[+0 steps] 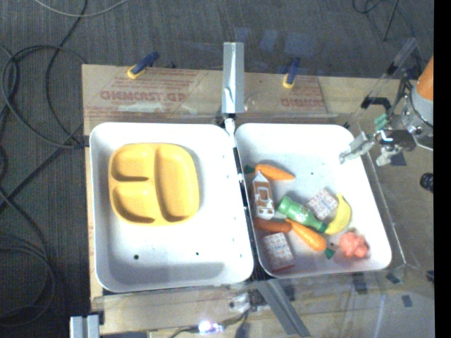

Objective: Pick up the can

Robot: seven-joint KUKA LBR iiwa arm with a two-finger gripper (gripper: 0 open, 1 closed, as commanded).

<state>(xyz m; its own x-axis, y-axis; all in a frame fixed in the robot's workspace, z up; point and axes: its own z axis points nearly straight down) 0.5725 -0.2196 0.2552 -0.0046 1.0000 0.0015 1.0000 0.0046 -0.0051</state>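
Pincer (366, 148) perhaps above bin rim (356, 134)

Left bin (106, 259): white, smooth, slightly glossy plastic. Right bin (310, 136): same finish. Divided tray (155, 183), left of frame: yellow matt plastic. Bench board (176, 94), upper centre: pale brown cardboard-like surface with red print. Floor (106, 27), top: dark ribbed carpet.

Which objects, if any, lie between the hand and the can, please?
Nothing visible does. The hand hovers at the right bin's upper right edge, and bare bin floor separates it from the can. A banana and green bottle crowd the can's sides.
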